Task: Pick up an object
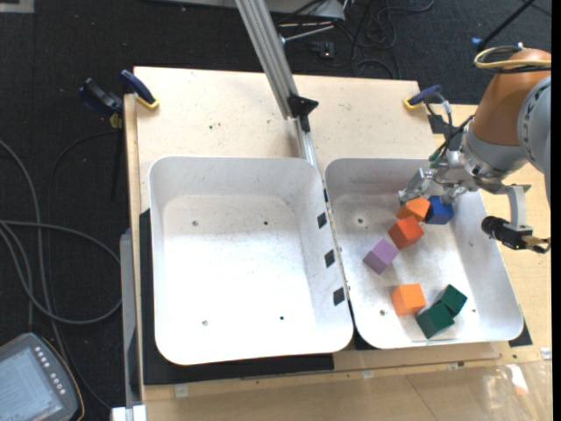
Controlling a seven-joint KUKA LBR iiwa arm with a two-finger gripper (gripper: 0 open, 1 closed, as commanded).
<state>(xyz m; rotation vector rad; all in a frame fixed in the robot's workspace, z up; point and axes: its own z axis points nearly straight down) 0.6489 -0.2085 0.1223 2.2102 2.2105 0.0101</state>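
Note:
My gripper (429, 189) hangs over the far part of the right bin (491, 270), with the arm coming in from the right. Its fingers look open, with nothing between them. Just below the fingertips lie a small orange block (416, 208) and a blue block (441, 210), touching each other. A red-orange block (406, 231) sits just in front of them, and a purple block (381, 256) lies further toward the bin's middle. Near the front edge rest another orange block (408, 298) and two dark green blocks (453, 299) (436, 321).
The left bin (175, 235) stands beside the right one, and their rims meet at the middle. A slanted metal pole (267, 46) rises from the back of the bench. Clamps sit at the bench's far corners (140, 90) (423, 97).

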